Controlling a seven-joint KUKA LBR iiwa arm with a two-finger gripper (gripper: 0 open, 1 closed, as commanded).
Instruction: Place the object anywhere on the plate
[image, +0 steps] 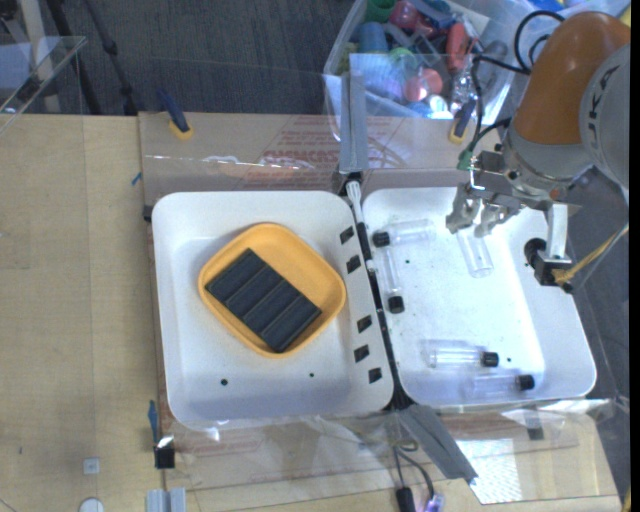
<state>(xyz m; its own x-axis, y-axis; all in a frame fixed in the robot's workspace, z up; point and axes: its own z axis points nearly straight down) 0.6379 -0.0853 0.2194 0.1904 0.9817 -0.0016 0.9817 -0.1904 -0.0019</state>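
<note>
Nearest the camera, two clear vials (478, 362) lie in the right bin (560, 340), below my claw (476, 222). My claw's spread, over another vial (478, 256). Yellow plate (272, 288) with a dark pad sits far left.

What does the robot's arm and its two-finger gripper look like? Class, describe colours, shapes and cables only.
The grey KUKA arm is thick and rounded, with a broad orange band above the wrist. Black cables loop beside the band. Below, a pale metallic wrist block carries the small silvery two-finger gripper. A dark fitting with a yellowish cable hangs at its side.
</note>
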